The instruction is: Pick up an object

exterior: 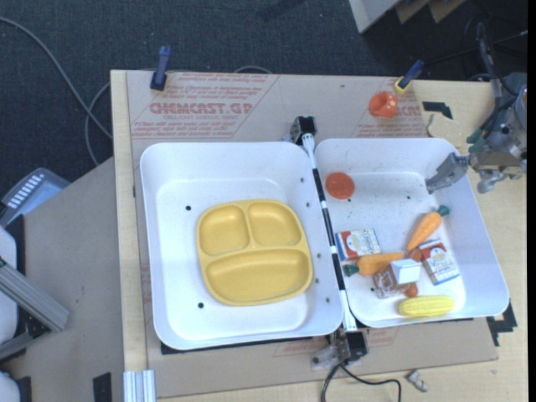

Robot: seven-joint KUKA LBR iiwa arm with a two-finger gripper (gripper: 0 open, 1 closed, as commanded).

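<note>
Dark carpet surrounds the tabletop [251,99], which carries two white bins. From my seat, the left bin [167,182] holds a yellow divided plate [253,251]. The right bin [477,258] holds a red tomato [340,185] at 10 o'clock, a carrot [425,229] near centre, small cartons [360,243] at 8 o'clock and a corn cob [429,306] at 6 o'clock. My tool [469,172] hangs at the bin's 2 o'clock rim, released, nothing between its fingers.
</note>
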